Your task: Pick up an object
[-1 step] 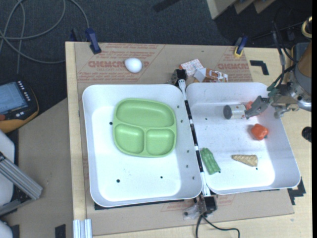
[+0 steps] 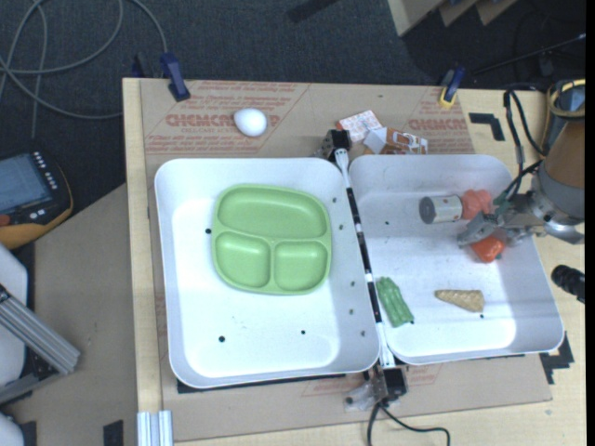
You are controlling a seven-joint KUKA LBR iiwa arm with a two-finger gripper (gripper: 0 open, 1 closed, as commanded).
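Nearest you, green packet [image 2: 393, 302] lies well left of gripper [image 2: 485, 228]. Gripper sits over orange-red object [image 2: 487, 247]; note you cannot tell its finger state. Grey cylinder [image 2: 440, 209] lies just left.

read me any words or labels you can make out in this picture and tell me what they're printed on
Red lettering on the cardboard sheet under the bins, printed twice along its far edge: too blurred to read for certain.
Small packets behind the right bin: print too small to read.
Device screen at left: unreadable.
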